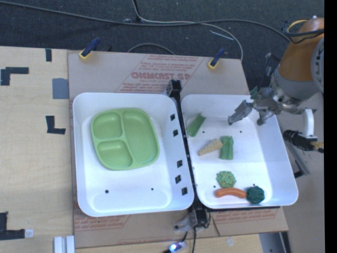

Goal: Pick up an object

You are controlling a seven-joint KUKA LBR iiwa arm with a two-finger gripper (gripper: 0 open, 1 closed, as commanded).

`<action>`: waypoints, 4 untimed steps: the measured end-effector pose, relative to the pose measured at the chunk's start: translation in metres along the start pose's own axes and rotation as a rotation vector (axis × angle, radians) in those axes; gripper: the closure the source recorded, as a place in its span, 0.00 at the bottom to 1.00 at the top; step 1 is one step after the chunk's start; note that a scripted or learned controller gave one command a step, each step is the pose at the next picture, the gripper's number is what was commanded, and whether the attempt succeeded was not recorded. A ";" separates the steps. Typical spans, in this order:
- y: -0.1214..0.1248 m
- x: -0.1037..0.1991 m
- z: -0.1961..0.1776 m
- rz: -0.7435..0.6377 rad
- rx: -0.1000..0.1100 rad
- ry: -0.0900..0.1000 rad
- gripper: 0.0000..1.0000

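Over the right bin (274, 157), at its one o'clock corner, the gripper (247, 115) hangs with fingers spread and nothing between them; the arm (303, 62) is cut off by the frame edge. Contents of that bin: green block (195, 125), long axis toward one o'clock; yellow wedge (210, 146), tip toward two o'clock; green bar (227, 147), upright toward twelve; broccoli-like piece (226, 179); orange sausage (230, 193), lying crosswise; dark green lump (255, 194), form indistinct. Left bin (84, 162): green divided plate (125, 138).
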State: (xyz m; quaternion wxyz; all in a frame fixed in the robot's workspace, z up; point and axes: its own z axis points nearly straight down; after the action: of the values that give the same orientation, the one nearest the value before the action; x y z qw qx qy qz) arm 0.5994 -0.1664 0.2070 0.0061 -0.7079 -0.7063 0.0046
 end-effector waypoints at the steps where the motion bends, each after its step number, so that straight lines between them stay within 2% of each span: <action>1: 0.003 0.000 -0.008 -0.003 -0.013 -0.002 0.00; 3: 0.001 0.010 0.116 -0.004 -0.008 -0.002 0.00; 4: 0.002 0.010 0.122 -0.004 -0.015 -0.004 0.00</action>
State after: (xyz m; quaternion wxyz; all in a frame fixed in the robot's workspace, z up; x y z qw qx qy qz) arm 0.5992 -0.1565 0.0854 -0.0005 -0.7066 -0.7076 0.0006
